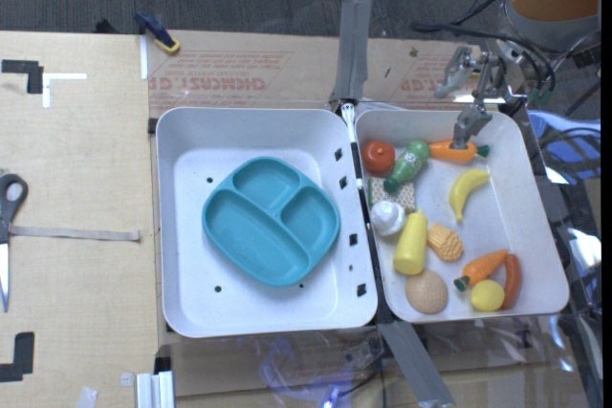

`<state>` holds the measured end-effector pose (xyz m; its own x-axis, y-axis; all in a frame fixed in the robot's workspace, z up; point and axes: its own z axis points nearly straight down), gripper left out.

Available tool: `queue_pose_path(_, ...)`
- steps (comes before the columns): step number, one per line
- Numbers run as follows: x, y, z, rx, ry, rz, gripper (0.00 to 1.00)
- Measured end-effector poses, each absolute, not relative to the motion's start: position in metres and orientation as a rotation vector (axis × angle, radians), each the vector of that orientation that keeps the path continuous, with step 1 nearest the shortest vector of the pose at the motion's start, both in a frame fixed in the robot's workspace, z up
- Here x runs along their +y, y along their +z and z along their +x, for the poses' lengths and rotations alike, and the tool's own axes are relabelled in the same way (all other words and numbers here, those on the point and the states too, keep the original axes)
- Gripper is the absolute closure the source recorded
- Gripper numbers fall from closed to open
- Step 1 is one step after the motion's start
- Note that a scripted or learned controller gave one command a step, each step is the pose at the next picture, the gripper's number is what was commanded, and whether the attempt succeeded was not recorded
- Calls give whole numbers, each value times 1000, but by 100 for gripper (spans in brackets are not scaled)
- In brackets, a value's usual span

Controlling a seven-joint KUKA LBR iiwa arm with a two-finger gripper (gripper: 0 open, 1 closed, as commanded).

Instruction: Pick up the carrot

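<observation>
The gripper (pixel 470 127) is hovering at the upper right of the frame, directly over the carrot (pixel 453 149), which is lying in the right bin (pixel 535 205) with its long axis left-right. Whether the jaws are apart or together, I cannot tell.

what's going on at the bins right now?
The KUKA arm reaches in from the right, its end effector at the far edge of the right bin, right above a carrot. The carrot lies in the bin, not lifted. A second carrot sits near the front among other toy food. The left bin holds a blue divided plate.
</observation>
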<state>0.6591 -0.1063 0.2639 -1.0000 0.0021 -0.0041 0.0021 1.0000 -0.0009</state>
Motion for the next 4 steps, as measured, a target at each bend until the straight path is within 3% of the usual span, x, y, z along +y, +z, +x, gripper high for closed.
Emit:
queue_pose_path(1,-144,139,652,3138,-1,19,0)
queue_pose_path(2,-142,130,536,3138,-1,9,0)
queue_pose_path(3,-221,102,492,3097,-16,27,0)
queue_pose_path(4,-196,101,491,3099,-13,77,0)
